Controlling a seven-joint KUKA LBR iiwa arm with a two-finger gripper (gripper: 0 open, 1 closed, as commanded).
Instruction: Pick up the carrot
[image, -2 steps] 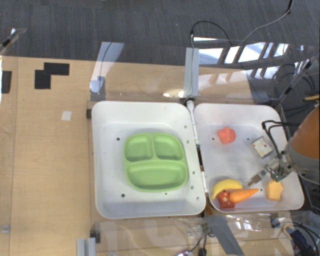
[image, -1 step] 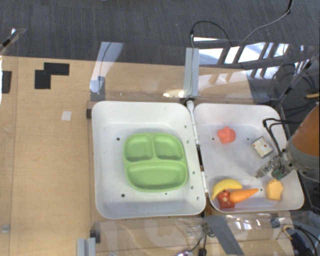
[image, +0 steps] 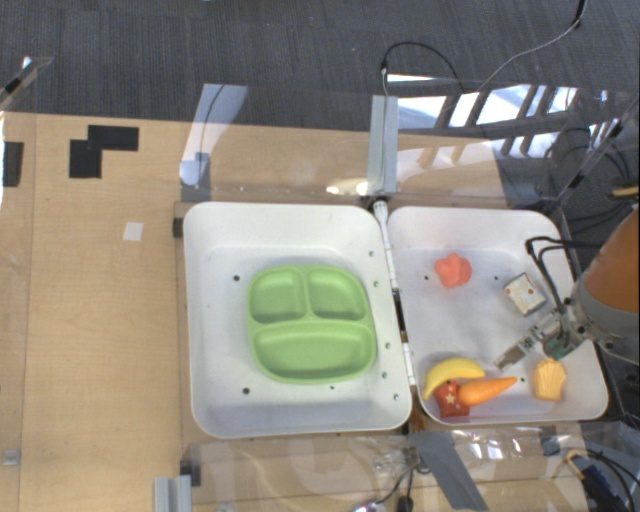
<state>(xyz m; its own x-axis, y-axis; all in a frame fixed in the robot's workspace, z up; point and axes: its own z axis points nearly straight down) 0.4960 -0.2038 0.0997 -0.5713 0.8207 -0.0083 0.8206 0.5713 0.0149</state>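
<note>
Above the right bin (image: 590, 400), the gripper (image: 522, 347) hovers spread near the carrot (image: 487, 390).

The wooden bench (image: 90, 330) holds two white bins side by side, the left bin (image: 215, 400) and the right bin (image: 480, 240), touching in the middle.

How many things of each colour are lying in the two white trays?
Green: 1, divided plate
Yellow: 2, banana, small yellow piece
Orange: 1, carrot
Red: 1, red item
Pink-red: 1, lumpy piece
White: 1, small block
Total: 7
</note>
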